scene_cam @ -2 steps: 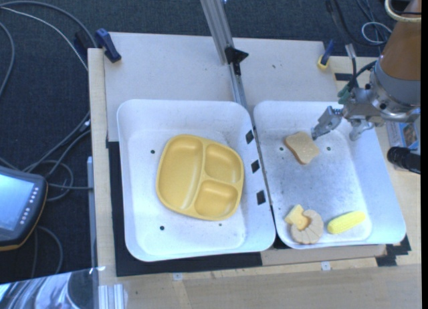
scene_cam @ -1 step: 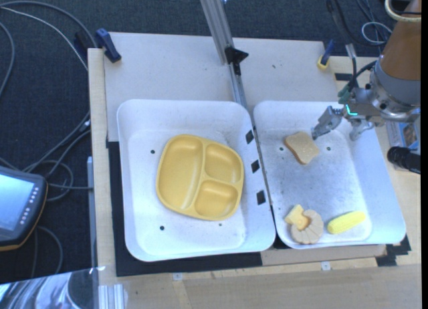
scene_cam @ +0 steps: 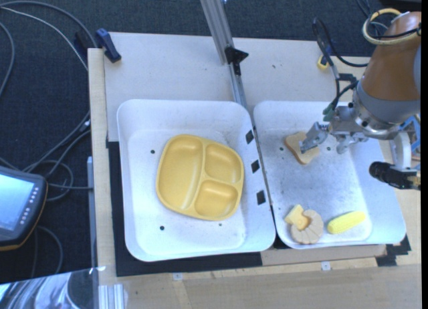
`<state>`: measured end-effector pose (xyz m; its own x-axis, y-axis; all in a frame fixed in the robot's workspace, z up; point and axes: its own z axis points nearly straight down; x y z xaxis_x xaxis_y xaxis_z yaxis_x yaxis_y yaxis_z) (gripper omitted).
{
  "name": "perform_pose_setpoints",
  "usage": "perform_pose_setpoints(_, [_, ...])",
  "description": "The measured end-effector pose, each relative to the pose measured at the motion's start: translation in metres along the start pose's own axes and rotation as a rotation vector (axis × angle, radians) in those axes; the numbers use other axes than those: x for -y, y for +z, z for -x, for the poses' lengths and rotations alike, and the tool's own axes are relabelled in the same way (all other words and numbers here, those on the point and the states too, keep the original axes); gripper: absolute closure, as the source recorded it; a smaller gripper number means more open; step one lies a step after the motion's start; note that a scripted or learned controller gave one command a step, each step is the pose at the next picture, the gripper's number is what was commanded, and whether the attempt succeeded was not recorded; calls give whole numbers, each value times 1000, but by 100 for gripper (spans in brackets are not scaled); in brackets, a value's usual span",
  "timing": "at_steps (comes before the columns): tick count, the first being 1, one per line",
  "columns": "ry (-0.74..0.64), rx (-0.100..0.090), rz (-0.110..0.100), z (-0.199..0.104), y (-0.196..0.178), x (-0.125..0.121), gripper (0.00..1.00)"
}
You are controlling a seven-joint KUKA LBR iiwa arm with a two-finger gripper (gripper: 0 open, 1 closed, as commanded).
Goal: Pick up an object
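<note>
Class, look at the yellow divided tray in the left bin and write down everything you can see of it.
The yellow divided plastic-looking tray is a rounded square with soft corners and a raised rim. Low ridges split it into three compartments: one large along its left side and two smaller on its right. All three look bare. It lies flat, open side up, turned a little askew to the bin's edges, about the middle of the left shallow white bin. It rests on the bin floor, apart from the walls, and nothing else touches it.
</note>
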<state>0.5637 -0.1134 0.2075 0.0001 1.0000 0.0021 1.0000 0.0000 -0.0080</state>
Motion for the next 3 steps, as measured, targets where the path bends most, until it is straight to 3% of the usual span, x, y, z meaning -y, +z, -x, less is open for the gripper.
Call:
perform_pose_setpoints(2, [0, 0, 0, 9, 102, 3, 0])
perform_pose_setpoints(3, [-1, 0, 9, 8, 87, 1, 100])
